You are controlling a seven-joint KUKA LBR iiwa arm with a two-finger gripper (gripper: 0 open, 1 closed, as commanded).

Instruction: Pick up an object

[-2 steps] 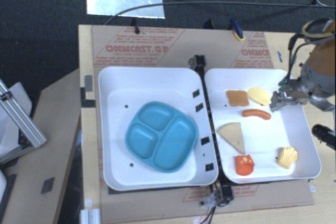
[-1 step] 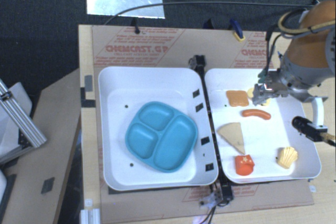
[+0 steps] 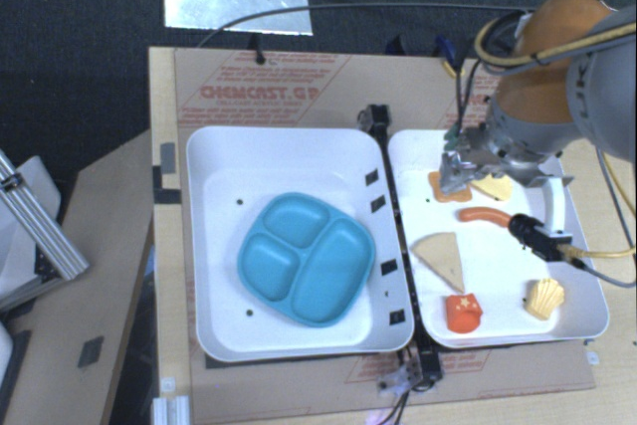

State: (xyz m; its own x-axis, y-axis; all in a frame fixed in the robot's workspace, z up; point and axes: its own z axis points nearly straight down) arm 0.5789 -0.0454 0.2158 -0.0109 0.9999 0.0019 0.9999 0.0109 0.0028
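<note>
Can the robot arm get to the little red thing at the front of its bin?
Probably yes. The red toy sits in the open in the right bin, nothing on top, with the cheese wedge just beside it. The gripper is over the same bin.

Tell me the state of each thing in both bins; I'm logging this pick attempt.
Blue divided plate: flat in the left bin, compartments bare.
Cheese wedge: lying flat, right bin.
Red sausage: lying flat, untouched.
Red pepper: resting near the front wall.
Yellow shell piece: resting, front right.
Gripper: low over the orange piece.

glossy plastic blue tray, seemingly smooth white bins
</note>
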